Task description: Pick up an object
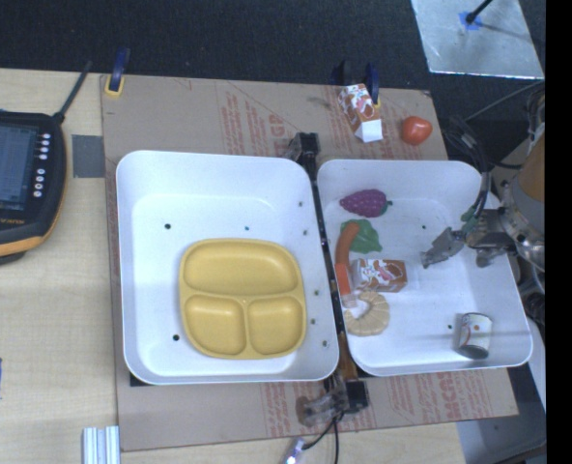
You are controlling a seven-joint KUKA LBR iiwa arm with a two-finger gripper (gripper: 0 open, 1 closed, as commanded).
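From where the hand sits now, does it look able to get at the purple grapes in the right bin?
Probably yes: the hand hangs over the right bin, and the purple grapes lie apart from the other food, nothing covering them.

In the right bin [416, 361], toys crowd the left wall: a purple grape bunch [364, 202], a carrot [347, 249], a packet [377, 275] and a cookie [366, 313]. A small can [473, 335] blocks the near right corner. The bin's middle and far right floor lie open.

Arm [518, 211] cut by right edge
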